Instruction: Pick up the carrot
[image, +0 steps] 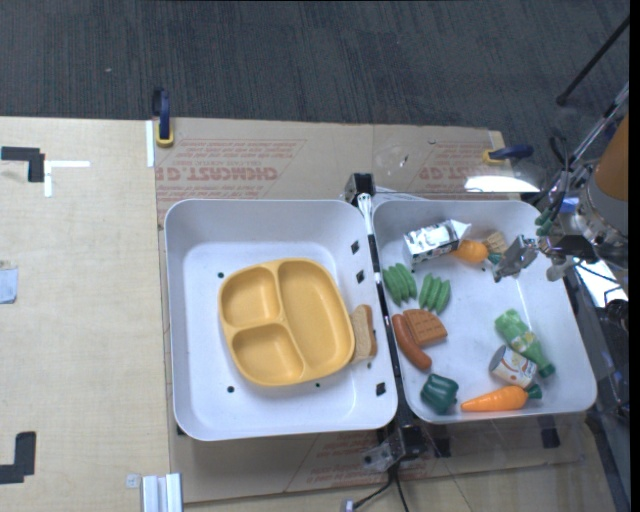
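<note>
1. Carrot (494, 401): lies nearest the camera, in the near right corner of the right bin (570, 330), just inside the near rim. Long axis runs roughly left to right along that rim, pointed tip to the left, green top to the right.
2. Left bin (185, 300): holds a yellow divided plate (285, 322) at its middle; a slice of toy bread (362, 333) leans at the plate's right edge.
3. Right bin, left half: two green pea pods (418, 288) toward the far side, a sausage (411, 342) touching a brown cracker (428, 325) at mid-depth, a dark green pepper (438, 393) near the front rim, just beside the carrot's tip.
4. Right bin, far side: a silver foil packet (432, 240) and an orange fruit (472, 251) next to it.
5. Right bin, right half: a green bottle (522, 337) and a small tin (512, 368), both just beyond the carrot.
6. Gripper (516, 256): hangs over the far right part of the right bin, near the orange fruit; nothing visible between its tips, and I cannot tell how wide it stands.
7. Governing relation: the carrot lies well apart from the gripper, toward the near rim; judged, the approach must cross over bottle and tin and close across the carrot's short width.
</note>
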